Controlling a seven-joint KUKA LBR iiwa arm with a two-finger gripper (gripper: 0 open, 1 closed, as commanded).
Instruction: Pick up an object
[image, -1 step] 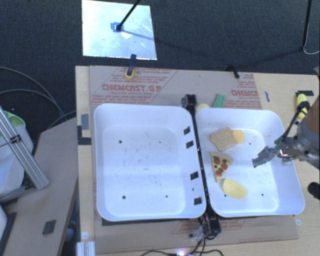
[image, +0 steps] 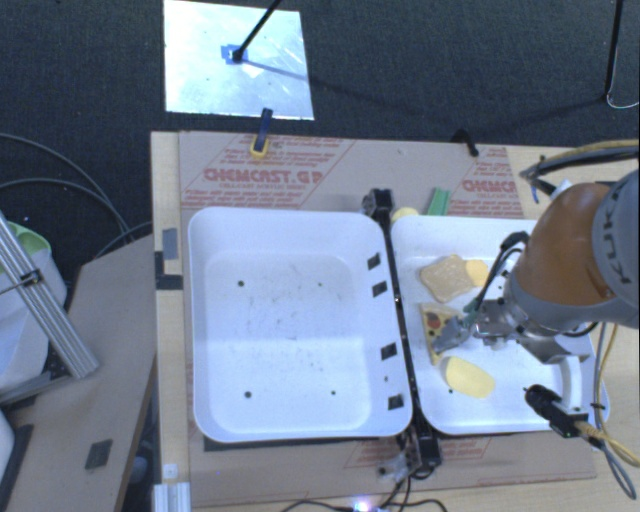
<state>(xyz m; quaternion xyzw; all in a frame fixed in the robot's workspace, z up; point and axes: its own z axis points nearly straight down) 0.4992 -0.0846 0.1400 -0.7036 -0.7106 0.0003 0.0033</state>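
Observation:
In the right bin (image: 505, 228), my gripper (image: 452, 337) hangs low over its left part. Its tip is right beside a flat wedge-shaped piece (image: 434, 326) in yellow and brown, close to the bin's left wall. A pale yellow oval object (image: 468, 377) lies just below the gripper. Above it rests a tan bread-like piece (image: 446, 277), with a small yellow object (image: 479, 271) next to it. The arm's orange band (image: 565, 245) and wrist cover the right side of the bin.
The left bin (image: 210, 300) adjoins the right one across a divider with black clips (image: 385, 320). A small yellow object (image: 404, 214) and a green piece (image: 437, 201) lie on the cardboard behind the bins. A metal frame (image: 40, 300) stands at far left.

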